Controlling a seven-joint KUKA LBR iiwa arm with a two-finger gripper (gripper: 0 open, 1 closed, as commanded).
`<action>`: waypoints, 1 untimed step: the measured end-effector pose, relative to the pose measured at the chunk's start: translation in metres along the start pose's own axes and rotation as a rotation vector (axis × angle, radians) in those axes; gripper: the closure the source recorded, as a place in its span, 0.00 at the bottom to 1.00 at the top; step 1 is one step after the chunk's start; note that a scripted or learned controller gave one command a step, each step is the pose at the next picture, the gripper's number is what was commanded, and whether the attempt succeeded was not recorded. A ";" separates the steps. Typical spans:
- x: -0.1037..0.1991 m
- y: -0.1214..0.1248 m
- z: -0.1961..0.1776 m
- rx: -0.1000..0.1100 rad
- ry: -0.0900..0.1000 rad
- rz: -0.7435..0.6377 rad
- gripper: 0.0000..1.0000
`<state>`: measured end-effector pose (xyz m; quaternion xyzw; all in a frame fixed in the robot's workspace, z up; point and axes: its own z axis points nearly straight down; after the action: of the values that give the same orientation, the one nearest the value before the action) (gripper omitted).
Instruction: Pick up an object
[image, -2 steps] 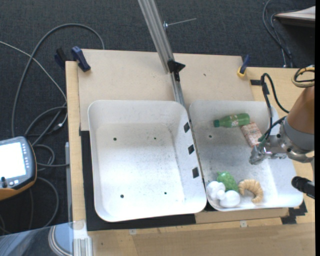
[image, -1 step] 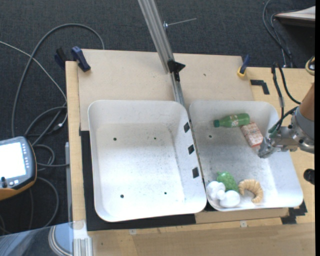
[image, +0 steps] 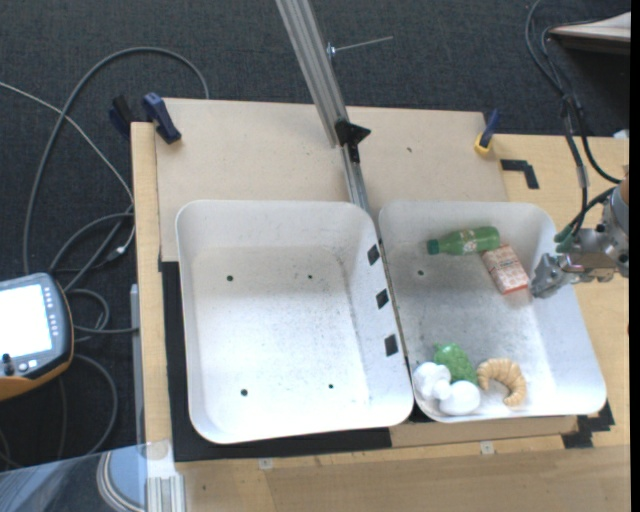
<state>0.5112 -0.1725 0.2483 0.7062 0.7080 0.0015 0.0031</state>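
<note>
White, shallow and plastic: two bins side by side on a pale wooden bench (image: 260, 150), seen from above at a slant. Left bin (image: 200, 240) speckled with dark flecks. Right bin (image: 560, 340) holding five small things. Near its far edge, a green bottle (image: 464, 241) lying on its side, cap end toward the left bin. Just beside that, nearer the right edge, a small reddish-brown box (image: 506, 270) with a pale label, lying flat at a slight angle. Along the near edge, toward the near left corner, a green lumpy object (image: 455, 360), touching a white rounded object (image: 445, 388), and just to the right a tan croissant-shaped object (image: 505, 380), curved.

Reaching in from the right, over the right edge of the right bin: the grey gripper (image: 548, 275), pointed down and leftward, tip just beside the box. Cannot tell how wide the gripper stands. Nothing seen held.
</note>
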 end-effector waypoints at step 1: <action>0.053 0.003 0.012 0.009 0.006 -0.004 1.00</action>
<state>0.5137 -0.1198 0.2365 0.7048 0.7094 0.0005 -0.0021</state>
